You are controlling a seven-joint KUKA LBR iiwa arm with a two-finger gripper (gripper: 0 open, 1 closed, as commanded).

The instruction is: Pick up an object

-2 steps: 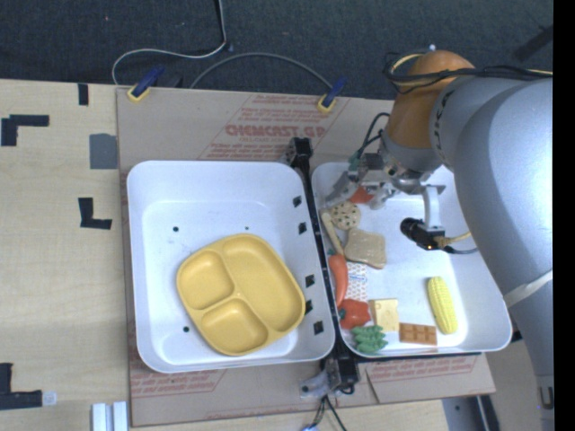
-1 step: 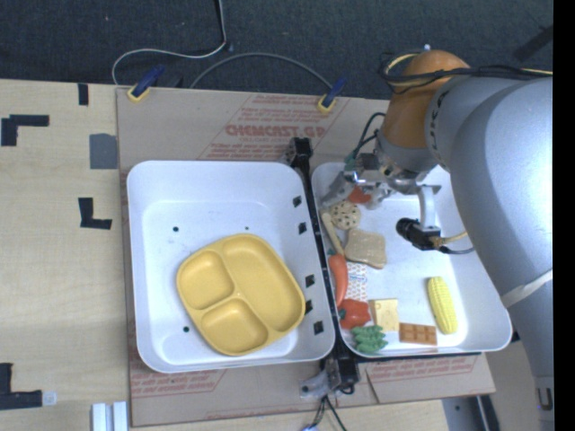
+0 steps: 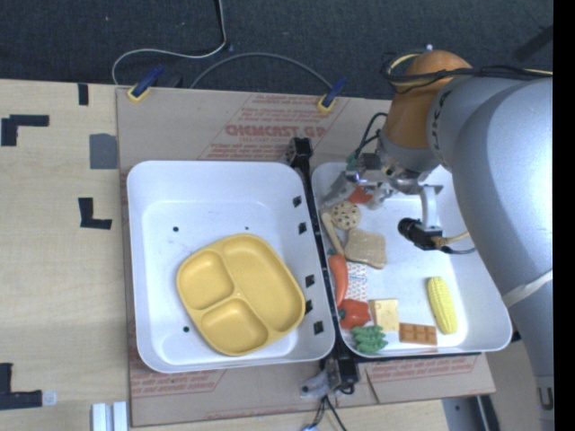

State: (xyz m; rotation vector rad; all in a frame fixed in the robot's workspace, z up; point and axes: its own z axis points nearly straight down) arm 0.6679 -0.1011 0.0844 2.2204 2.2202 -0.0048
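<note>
**Gripper low over the far end of the right bin, toy food spread beneath it**

The gripper (image 3: 359, 187) sits at the far end of the right bin (image 3: 467, 241), its metal parts crowded together over a small red-and-white item (image 3: 361, 196). Whether the fingers are spread or pressed together cannot be told from this slant, and nothing can be seen held between them. Just beside the gripper, toward the divider, lies a speckled cookie (image 3: 342, 215); next to that, a slice of tan bread (image 3: 367, 248). Along the divider runs a carrot (image 3: 339, 277), ending near a red tomato-like piece (image 3: 354, 312) and a green leafy piece (image 3: 369, 338). A yellow cheese square (image 3: 385, 313) and a brown waffle-like bar (image 3: 417, 334) rest at the near end, and a corn cob (image 3: 440, 303) lies apart toward the right wall. Behind the gripper rise the orange band (image 3: 415, 106) and the grey arm (image 3: 503, 178). The left bin (image 3: 153, 196) holds a yellow divided plate (image 3: 239, 292). Both bins sit on cardboard (image 3: 260, 128) laid on the bench (image 3: 54, 241).
</note>
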